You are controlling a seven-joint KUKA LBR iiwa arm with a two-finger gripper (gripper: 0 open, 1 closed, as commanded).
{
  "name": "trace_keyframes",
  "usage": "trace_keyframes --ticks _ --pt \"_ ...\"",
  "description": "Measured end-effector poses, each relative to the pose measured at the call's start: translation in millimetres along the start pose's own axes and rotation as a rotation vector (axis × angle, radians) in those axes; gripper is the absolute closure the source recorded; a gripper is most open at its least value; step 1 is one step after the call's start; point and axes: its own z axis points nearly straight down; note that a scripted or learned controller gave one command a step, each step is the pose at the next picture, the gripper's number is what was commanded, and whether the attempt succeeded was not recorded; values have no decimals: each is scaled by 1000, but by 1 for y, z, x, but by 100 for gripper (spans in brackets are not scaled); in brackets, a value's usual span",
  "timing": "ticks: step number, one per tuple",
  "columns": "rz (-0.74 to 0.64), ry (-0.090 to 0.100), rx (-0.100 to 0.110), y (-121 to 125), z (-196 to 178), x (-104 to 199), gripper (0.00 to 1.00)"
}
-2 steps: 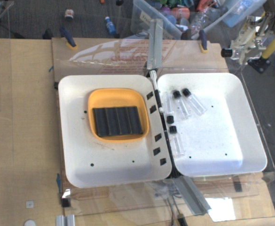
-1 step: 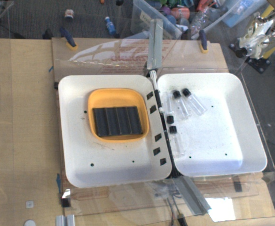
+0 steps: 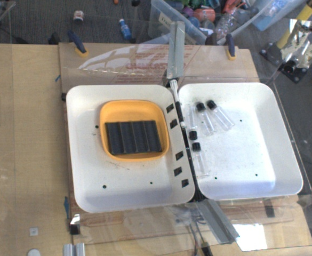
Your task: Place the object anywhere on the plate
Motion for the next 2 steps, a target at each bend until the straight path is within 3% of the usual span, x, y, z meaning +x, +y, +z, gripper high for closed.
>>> trace_keyframes --ticks 1,2 --pt "-310 1 -1 -37 0 43 100" --pt "-598 0 -2 -37 1 42 100"
